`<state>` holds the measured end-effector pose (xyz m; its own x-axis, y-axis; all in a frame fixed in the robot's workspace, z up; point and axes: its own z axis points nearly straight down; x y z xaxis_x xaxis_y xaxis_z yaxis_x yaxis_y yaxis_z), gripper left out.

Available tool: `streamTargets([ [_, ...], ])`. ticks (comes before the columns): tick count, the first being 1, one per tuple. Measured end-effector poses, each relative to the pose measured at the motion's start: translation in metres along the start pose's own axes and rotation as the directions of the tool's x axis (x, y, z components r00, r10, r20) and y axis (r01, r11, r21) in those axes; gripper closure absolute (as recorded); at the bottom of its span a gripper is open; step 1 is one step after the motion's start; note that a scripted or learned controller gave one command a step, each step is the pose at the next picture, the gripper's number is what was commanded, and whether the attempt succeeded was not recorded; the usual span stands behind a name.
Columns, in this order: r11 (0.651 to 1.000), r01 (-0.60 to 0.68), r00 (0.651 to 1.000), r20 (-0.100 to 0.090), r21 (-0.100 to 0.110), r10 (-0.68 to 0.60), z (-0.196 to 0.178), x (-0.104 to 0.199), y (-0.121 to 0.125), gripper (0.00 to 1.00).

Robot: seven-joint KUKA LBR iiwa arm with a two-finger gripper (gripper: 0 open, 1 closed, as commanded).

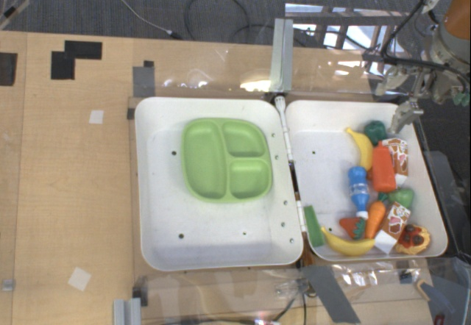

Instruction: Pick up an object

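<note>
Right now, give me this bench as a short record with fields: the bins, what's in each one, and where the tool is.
left bin: holds a green divided plate
right bin: toy food piled along its right side
items seen: two bananas, blue bottle, carrot, orange carton
tool: over the right bin's top right corner
held: nothing seen between its fingers

Two bins are sitting side by side on the bench (66, 191), and the divided plate (225, 159) is lying in the middle of the left bin (169, 243). To the plate's right, across the shared rim, the right bin (316, 132) is holding a pile crowded along its far right side. A banana (360, 145) is lying at the pile's back, a bottle (358, 189) just in front of it, a carrot (375, 218) nearer still, and another banana (346, 244) is curving along the front. The gripper (406, 112) is hanging over the back right corner.
</note>
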<state>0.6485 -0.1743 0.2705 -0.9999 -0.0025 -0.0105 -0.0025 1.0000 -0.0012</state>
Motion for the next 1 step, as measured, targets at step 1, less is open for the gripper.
streamTargets([
  [1, 0.997, -0.083, 0.997, -0.007, -0.001, 0.083, 0.0849, 0.0548, -0.0155, 0.00],
])
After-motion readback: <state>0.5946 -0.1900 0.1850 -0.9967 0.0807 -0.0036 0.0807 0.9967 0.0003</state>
